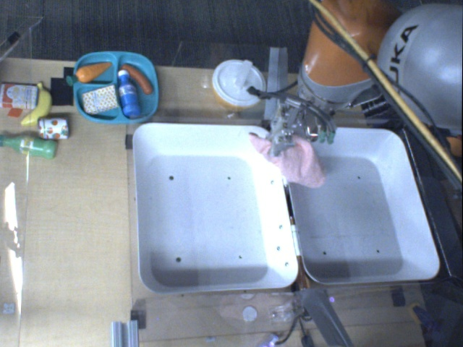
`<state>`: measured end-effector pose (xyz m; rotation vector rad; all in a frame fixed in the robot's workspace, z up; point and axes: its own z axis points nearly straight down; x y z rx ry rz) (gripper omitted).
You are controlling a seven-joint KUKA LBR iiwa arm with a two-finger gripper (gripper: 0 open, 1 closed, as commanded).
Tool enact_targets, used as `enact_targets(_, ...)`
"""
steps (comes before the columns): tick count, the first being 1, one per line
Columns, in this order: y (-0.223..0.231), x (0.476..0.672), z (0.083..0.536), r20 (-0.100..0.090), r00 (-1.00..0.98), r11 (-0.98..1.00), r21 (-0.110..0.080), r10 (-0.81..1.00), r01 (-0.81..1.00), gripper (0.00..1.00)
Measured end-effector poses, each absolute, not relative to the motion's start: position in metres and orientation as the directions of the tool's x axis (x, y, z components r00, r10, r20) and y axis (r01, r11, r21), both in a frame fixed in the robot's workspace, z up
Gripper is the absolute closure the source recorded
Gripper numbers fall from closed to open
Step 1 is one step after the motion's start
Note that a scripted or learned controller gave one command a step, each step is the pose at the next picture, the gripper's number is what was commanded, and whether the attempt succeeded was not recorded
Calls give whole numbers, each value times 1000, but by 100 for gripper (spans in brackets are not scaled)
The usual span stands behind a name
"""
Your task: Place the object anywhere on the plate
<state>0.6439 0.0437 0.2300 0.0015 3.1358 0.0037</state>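
Grey two-finger gripper (pixel 283 137) at upper centre of the frame, fingers closed on a crumpled pink cloth (pixel 300 161), which hangs just below it over the inner edge of the right shallow white bin (pixel 376 262)

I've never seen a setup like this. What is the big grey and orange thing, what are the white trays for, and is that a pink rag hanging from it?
You are looking down at a slant from one fixed camera above a workbench. The grey and orange machine is a robot arm reaching in from the right. At its end is a gripper, a two-fingered hand. A pink cloth hangs from it over the rims where the two shallow white bins meet, the left bin and the right bin, so it appears to be held. Behind the bins sit a blue divided plate holding toy food and a white lidded cup. At far left lie a banana, a small can and a green bottle.
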Motion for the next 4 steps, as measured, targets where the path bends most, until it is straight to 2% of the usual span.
enact_targets(1,94,618,224,-5,-1000,1000,3,0,0,100)
enact_targets(3,187,584,229,-6,-1000,1000,3,-1,-1,100)
enact_targets(4,187,585,229,-6,-1000,1000,4,-1,-1,0)
